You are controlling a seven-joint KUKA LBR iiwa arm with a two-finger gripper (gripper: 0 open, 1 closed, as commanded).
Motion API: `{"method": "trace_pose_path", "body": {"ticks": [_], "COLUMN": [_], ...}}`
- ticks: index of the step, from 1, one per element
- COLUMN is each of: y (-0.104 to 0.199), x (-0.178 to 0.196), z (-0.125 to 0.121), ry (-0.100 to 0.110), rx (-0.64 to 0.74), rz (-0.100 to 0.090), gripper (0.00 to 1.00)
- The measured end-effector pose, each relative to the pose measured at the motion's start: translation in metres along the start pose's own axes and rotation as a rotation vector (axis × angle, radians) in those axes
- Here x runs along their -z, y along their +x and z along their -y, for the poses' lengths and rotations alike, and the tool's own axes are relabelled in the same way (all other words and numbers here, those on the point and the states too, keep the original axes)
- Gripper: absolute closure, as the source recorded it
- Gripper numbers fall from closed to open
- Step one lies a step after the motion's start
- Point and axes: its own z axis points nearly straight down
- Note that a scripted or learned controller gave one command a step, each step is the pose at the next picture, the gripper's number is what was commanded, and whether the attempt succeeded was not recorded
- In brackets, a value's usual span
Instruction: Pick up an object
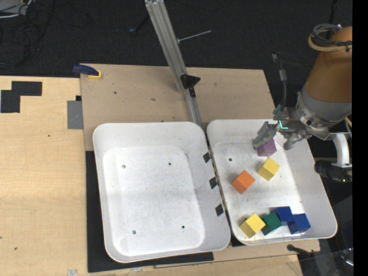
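The right bin [238, 140] holds several small blocks. A purple block [266, 149] lies near its back, with a yellow block [268, 169] and an orange block [243, 181] just in front of it. My gripper [279, 139] hangs low over the back of this bin with its two fingers spread apart, open. Its left finger [265, 134] stands right over the purple block's top edge, and the block is not between the fingers. Nothing shows in the gap between them.
At the right bin's front sit a second yellow block [252, 225], a green block [270, 222] and two blue blocks [284, 214] [298, 223]. The left bin [149, 194] lies beside it. A slanted metal rail [172, 50] rises behind the bins.
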Motion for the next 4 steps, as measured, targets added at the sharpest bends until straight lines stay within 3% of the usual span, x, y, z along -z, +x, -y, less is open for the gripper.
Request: {"method": "trace_pose_path", "body": {"ticks": [1, 3, 4], "y": [-0.001, 0.001, 0.0], "x": [0.003, -0.11, -0.143], "z": [-0.001, -0.007, -0.007], "ry": [-0.005, 0.0, -0.005], "rx": [-0.003, -0.004, -0.005], "rz": [0.001, 0.0, 0.001], "gripper": [0.0, 0.0, 0.0]}}
